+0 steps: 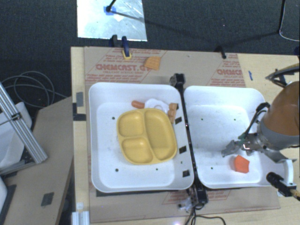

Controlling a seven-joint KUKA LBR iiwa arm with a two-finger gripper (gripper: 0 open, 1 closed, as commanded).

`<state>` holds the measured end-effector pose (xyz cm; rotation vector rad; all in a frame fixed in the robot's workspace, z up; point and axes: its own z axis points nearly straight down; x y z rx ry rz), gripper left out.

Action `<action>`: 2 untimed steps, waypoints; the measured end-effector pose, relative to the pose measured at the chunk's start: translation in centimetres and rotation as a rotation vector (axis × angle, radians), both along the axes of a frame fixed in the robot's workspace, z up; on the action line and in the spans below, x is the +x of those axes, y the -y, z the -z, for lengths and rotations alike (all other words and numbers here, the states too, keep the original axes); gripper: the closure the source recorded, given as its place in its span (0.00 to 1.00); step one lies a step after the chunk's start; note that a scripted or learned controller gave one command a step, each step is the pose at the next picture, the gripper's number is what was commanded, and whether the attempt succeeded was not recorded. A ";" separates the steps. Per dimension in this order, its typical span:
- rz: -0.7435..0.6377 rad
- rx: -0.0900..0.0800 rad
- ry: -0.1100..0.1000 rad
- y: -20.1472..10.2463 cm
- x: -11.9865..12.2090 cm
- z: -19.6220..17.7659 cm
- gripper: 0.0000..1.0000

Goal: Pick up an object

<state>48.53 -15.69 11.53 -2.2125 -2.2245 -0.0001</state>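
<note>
The grey arm with its orange band [283, 114] reaches in from the right, bent low over the right white bin [220, 102]. Its fingers [236, 147] look spread and hold nothing, just beside a small orange block [241, 164] on that bin's floor.

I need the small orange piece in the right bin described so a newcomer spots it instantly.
Start at the right bin, the one the arm reaches over. Near its front edge, just below the gripper, lies an orange block. It is the one loose item on that bin's floor.
</note>
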 end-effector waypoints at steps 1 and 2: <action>0.002 -0.014 0.024 5.3 4.2 -15.4 0.00; -0.008 0.004 -0.002 -6.1 0.4 -9.4 0.00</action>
